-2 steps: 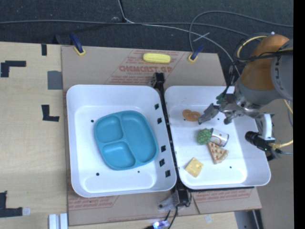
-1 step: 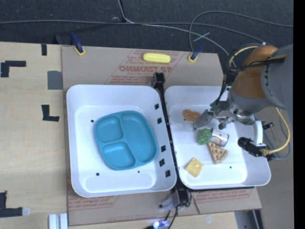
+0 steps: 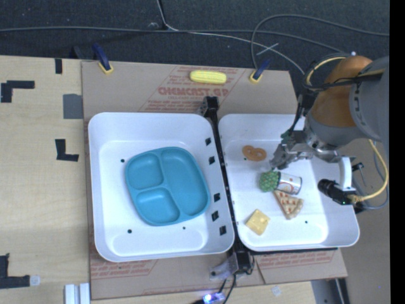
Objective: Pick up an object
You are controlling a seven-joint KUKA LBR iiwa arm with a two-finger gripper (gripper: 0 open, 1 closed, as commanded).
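Nearest cam, at bottom edge: black clamp/bracket (image 3: 231,268) at the joint btw the 2 bins, on cardboard sheet (image 3: 183,94). Just above it, yellow cracker-like piece (image 3: 257,221) on floor of right bin (image 3: 316,233), front-centre. Up & to the right: waffle-patterned wedge (image 3: 288,204), touching or nearly touching small red/white can (image 3: 290,184) lying on its side. Green round item (image 3: 269,181) pressed against can's left end. Brown pretzel-like item (image 3: 254,152) farther back, apart from the rest.

Gripper (image 3: 281,159) down in right bin, tip just above/behind green item & can, right of pretzel; nothing seen btw fingers. Open or closed: can't tell, too blurred & dark. Grey arm w/ orange band (image 3: 338,87) entering from right over bin's rim.

Left bin (image 3: 101,170): blue 3-compartment plate (image 3: 167,185), roughly centred, tilted a bit in plan. Yellow corn cob (image 3: 207,76) on cardboard behind bins, btw 2 blue/yellow clamps (image 3: 103,60). Black cables across dark backdrop up top.
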